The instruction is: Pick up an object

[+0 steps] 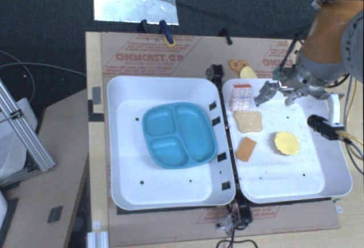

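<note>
The right bin [318,181] holds a red and white packet [242,96] at its far left, with a tan bread slice [248,122] just in front of it. Nearer the front lie an orange block [245,149] and a yellow round piece [286,143]. My gripper [278,96] hangs over the far part of this bin, right of the packet and beyond the yellow piece. It is open, with nothing between its fingers [264,94].
The left bin [131,184] bears a blue divided plate [179,134]. Beyond the right bin's far rim, an orange piece [236,65] and a pale yellow piece [248,73] lie on the cardboard. A black part [321,125] juts from the arm over the bin's right side.
</note>
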You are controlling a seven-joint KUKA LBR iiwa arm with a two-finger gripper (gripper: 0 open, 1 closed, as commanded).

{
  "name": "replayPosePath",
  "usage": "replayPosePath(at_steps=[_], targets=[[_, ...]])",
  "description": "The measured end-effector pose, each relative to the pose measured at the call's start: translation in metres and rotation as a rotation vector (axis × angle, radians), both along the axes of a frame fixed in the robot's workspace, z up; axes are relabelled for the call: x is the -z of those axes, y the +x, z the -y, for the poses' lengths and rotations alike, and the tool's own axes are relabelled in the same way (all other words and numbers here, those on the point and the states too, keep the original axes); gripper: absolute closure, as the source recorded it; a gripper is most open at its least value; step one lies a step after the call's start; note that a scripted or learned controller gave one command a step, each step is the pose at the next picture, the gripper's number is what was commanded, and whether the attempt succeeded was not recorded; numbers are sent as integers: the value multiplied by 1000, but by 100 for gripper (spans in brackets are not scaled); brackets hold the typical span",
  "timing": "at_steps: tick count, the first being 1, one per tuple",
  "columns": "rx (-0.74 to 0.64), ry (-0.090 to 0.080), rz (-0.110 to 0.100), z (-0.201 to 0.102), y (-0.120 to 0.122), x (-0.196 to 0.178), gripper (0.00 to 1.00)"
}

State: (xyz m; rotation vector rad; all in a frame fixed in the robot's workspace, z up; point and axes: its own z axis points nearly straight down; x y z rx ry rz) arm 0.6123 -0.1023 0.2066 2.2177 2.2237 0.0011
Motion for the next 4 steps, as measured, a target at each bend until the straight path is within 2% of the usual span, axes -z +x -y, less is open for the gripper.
replayPosePath(at_steps=[1, 2, 3, 4], targets=[[2, 0, 1, 17, -36, 122, 0], [-5, -1, 8, -7, 32, 120, 0], [-2, -1, 9, -5, 31, 109, 100], [-7, 4, 7, -74, -16, 16, 100]])
